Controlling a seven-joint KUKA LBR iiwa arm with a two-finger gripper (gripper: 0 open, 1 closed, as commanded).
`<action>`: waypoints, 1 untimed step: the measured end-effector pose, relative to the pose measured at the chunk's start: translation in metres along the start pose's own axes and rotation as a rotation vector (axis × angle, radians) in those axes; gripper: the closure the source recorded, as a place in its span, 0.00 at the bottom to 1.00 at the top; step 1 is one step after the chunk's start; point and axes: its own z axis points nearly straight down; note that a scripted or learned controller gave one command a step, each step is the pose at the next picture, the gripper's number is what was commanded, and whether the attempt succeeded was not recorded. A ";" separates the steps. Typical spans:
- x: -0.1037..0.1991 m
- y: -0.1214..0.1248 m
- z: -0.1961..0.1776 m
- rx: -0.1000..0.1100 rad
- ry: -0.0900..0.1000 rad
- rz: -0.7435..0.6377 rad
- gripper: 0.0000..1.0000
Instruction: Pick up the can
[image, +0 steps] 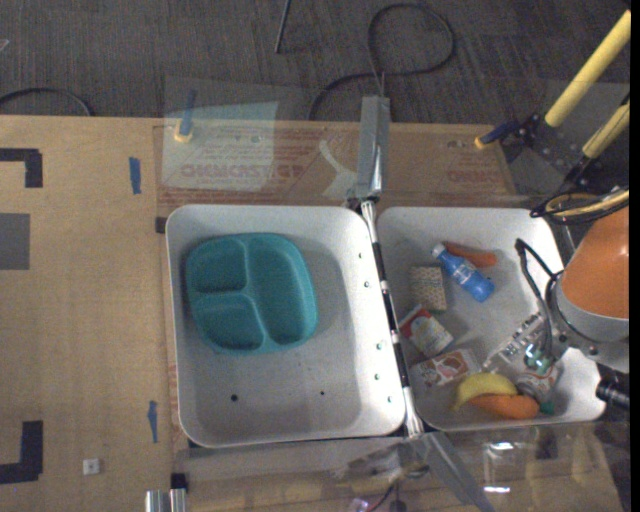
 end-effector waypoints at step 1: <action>-0.001 -0.001 0.000 0.000 0.000 0.002 0.00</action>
